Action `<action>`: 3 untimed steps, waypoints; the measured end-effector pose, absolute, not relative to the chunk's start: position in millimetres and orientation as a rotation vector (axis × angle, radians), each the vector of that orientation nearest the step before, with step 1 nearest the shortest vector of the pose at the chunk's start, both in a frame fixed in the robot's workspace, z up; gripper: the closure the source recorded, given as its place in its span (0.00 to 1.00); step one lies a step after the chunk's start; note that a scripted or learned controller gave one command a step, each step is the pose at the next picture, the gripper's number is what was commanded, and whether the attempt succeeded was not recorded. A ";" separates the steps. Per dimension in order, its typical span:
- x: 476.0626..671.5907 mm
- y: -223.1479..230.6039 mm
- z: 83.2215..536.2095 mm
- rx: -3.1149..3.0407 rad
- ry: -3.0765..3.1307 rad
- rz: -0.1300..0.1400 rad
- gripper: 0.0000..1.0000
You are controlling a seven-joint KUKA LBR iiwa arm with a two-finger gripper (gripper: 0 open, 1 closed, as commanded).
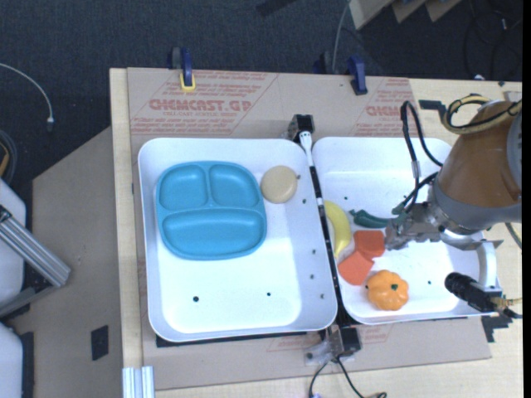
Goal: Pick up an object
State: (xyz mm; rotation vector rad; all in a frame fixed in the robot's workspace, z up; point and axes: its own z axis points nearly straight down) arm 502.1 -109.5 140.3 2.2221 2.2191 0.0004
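Observation:
In the right bin (373, 162) lie a yellow banana (337, 226), two red-orange blocks (370, 243) (356, 268), a small orange pumpkin (387, 290) and a dark green piece (366, 217). My gripper (400, 231) hangs low over this bin, just right of the upper red block and below the green piece. The arm's orange band (481, 168) and grey wrist (460, 218) cover the bin's right side. Nothing shows between the fingers.
The left bin (232, 305) holds a blue three-part plate (212, 209) and a tan round object (280, 184) by its right wall. A black clamp (302, 127) sits at the top of the divide between the bins. Cables run over the right bin's far side.

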 end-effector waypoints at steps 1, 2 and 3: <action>494.2 -110.5 197.4 2.216 2.217 0.005 1.00; 492.0 -108.0 241.4 2.215 2.219 0.005 1.00; 493.4 -108.3 294.9 2.215 2.218 0.006 1.00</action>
